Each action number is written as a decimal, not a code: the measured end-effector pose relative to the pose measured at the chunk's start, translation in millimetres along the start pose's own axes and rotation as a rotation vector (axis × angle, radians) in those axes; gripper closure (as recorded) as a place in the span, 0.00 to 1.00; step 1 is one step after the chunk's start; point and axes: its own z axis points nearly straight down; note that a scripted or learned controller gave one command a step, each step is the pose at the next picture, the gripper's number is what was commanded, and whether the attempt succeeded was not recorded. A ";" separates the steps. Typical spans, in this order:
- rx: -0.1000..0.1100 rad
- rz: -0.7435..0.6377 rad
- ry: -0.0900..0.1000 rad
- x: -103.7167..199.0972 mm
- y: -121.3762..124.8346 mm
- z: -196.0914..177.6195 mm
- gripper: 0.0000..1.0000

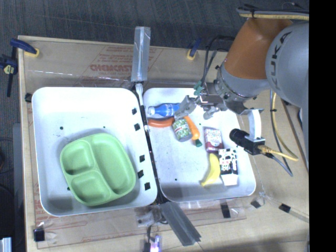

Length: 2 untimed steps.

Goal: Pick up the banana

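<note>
A large grey robot arm with an orange band (262, 41) reaches in from the right side of the view and bends down over the far part of the right-hand bin. Two shallow white plastic bins sit side by side on a pale wooden table (68, 62). The left bin (47, 109) holds one green plastic tray with three compartments (97, 168), lying flat near its front. The right bin (173, 167) holds a loose clutter of small things, probably scattered so that the arm must single one out.

The claw (197, 103) hangs over the back of the right bin, just beside a blue plastic bottle (164, 109) lying on its side. Whether its tips are spread or pressed together cannot be told; nothing is seen pinched in it. Near it lie an orange carrot-shaped piece (160, 122), a round green-labelled tin (181, 130) and a second orange piece (193, 131).

The small yellow banana (211, 170), the thing to be picked up, lies flat near the front right of the same bin, well apart from the claw. It touches a black-and-white patterned box (229, 164) on its right, with a dark red packet (212, 138) just behind it. That close neighbour could crowd a grasp.

Blue clamps (24, 47) hold the table's edges. The floor around is dark grey carpet (79, 9).
</note>
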 end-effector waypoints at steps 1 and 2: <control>-0.001 -0.035 0.000 -48.6 -28.8 59.5 0.00; -0.002 -0.167 0.001 -92.8 -77.5 94.8 0.00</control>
